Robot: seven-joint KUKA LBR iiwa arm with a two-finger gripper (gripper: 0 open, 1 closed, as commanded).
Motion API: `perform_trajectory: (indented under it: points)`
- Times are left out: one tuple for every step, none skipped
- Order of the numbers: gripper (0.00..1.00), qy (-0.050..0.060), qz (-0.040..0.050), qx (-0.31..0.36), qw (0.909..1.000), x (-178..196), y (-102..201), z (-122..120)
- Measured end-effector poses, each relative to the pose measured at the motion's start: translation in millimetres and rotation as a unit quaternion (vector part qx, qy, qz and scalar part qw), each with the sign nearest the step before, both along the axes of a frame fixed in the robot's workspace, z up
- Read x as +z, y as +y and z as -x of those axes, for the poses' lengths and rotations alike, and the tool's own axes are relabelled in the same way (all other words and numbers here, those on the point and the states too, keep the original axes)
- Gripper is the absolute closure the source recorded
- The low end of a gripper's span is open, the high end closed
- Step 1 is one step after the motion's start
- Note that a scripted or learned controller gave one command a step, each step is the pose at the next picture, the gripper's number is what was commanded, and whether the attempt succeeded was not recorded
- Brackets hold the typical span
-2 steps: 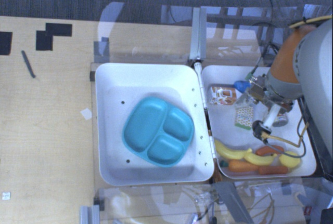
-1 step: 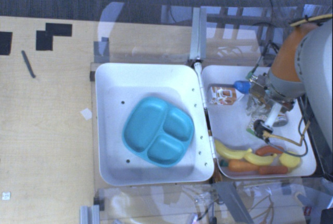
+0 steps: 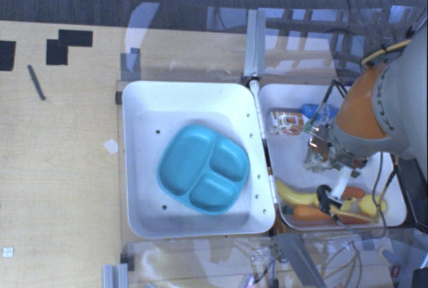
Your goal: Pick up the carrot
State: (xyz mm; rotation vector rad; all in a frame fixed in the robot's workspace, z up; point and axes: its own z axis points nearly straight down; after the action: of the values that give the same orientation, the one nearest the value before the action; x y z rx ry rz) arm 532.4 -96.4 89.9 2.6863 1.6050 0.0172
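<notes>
The carrot [image 3: 310, 214] is a long orange piece lying along the front wall of the right bin [image 3: 286, 150]. A yellow banana [image 3: 296, 194] lies just behind it. My gripper [image 3: 326, 158] hangs over the middle of that bin, behind and slightly right of the carrot, and apart from it. The grey arm with its orange band comes in from the right and hides the bin's right side.
A white and orange packet [image 3: 287, 123] and a blue object [image 3: 310, 110] lie at the back of the right bin. Small orange [image 3: 354, 193] and yellow [image 3: 376, 204] items crowd its front right corner. A blue divided plate [image 3: 204, 168] lies in the left bin [image 3: 144, 146].
</notes>
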Motion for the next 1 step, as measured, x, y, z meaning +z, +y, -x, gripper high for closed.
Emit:
perform_trajectory:
  points:
    - [1.00,0.009,-0.0024,0.039,0.9992,94.5,-18.9,45.4]
